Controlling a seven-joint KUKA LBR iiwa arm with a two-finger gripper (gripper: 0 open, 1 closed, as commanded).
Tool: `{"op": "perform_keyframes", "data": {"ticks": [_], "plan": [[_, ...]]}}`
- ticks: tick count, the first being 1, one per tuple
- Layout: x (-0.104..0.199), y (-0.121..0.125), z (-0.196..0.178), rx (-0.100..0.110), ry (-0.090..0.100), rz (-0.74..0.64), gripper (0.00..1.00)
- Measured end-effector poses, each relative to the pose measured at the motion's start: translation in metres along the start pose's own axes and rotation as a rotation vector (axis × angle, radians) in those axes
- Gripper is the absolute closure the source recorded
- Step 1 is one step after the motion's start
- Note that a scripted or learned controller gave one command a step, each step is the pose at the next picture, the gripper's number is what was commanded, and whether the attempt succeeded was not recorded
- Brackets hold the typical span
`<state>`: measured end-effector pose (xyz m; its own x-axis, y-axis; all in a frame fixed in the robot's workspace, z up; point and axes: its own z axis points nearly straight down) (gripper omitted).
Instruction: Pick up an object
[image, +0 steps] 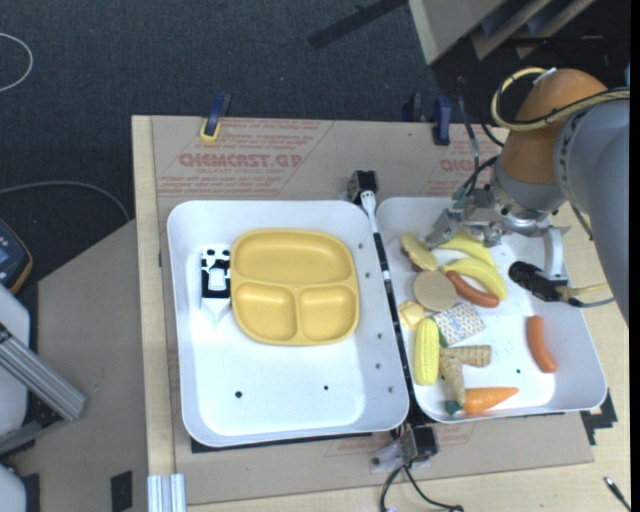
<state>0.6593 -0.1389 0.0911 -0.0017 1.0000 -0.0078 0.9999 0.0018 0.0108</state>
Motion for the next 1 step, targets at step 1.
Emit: {"op": "perform_keyframes", "data": {"ticks": [1], "plan": [[0.0014, 0.0046, -0.0177, -0.015, 0.002, -0.001, 1.0]]}}
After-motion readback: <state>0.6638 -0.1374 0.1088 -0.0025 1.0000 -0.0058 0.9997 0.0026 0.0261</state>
